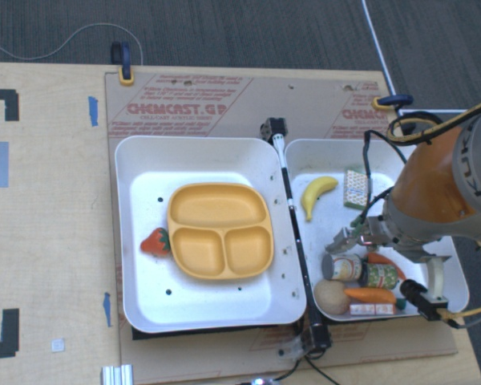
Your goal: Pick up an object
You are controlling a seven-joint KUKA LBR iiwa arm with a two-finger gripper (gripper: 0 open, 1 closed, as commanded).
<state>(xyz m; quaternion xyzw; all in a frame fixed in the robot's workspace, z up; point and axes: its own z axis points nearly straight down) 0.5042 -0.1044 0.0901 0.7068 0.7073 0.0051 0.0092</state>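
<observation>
Bench (pixel 40 239), light wood, taking up frame's left side w/ cardboard sheet (pixel 176 103) lying under both bins.

Left bin (pixel 136 215), white, sitting center-left. Holding yellow divided plate (pixel 220 229) w/ three compartments, roughly mid-bin. Strawberry toy (pixel 155 243) lying just beside plate's left edge, touching or nearly so; can't tell which.

Right bin (pixel 305 155), white, sitting right of center, touching left bin along shared edge. Banana (pixel 316 194) lying in upper-left part of bin, apart from the rest. Small patterned packet (pixel 356 188) just right of banana, near bin's top. Lower part of bin crowding w/ items: round beige object (pixel 331 295) at lower left, can or jar (pixel 346 269) lying on its side above it, green-labelled bottle (pixel 382 277) to its right, carrot (pixel 370 294) along bottom edge.

Gripper (pixel 346 241) hanging over mid-right bin, just above the can, approx. touching the clutter; fingers appearing spread apart, nothing seen clamped between them. Arm (pixel 433 191), grey w/ orange band, reaching in from frame's right.
</observation>
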